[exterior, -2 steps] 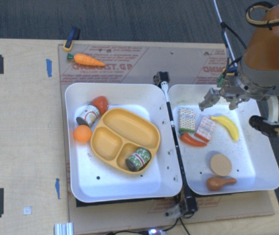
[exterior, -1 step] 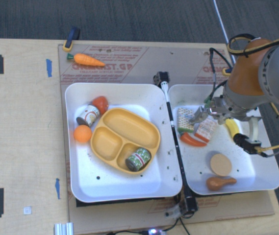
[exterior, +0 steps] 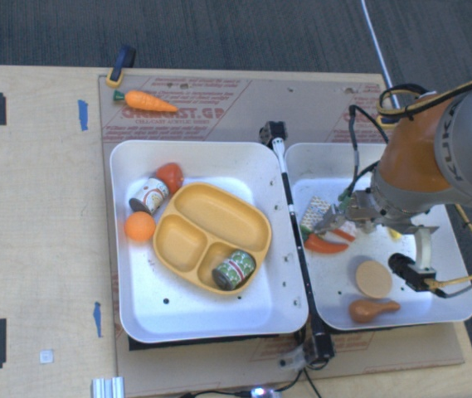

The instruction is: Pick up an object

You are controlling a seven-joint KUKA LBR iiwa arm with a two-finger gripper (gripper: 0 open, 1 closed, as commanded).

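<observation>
while the arm [exterior: 435, 152] reaches in over the right bin [exterior: 459, 309], we see its gripper [exterior: 333, 220] low near that bin's left wall, just inside the divider [exterior: 292, 214] between the two bins. the fingertips sit right at a small grey speckled object [exterior: 315, 211] and just above a red-orange chili pepper [exterior: 327, 243]; we cannot tell whether the jaws are open or closed, nor whether anything sits between them. room is tight there, with the wall on one side and the pepper below.

toward the right bin's near edge lie a tan round disc [exterior: 374, 279] and, at the front rim, a brown pear-shaped piece [exterior: 372, 309]; a black connector on a cable [exterior: 410, 274] hangs beside the disc. the bin's near left corner is open floor.

in the left bin [exterior: 136, 313] a yellow divided plate [exterior: 211, 235] takes the middle, with a green can [exterior: 234, 269] in its front compartment. by the bin's left wall sit an orange ball [exterior: 140, 226], a small can with a white label [exterior: 148, 196] and a red tomato [exterior: 169, 175], all close together. open floor runs along the near edge.

beyond the bins, on the cardboard sheet [exterior: 219, 110], lies a toy carrot [exterior: 148, 101].
</observation>
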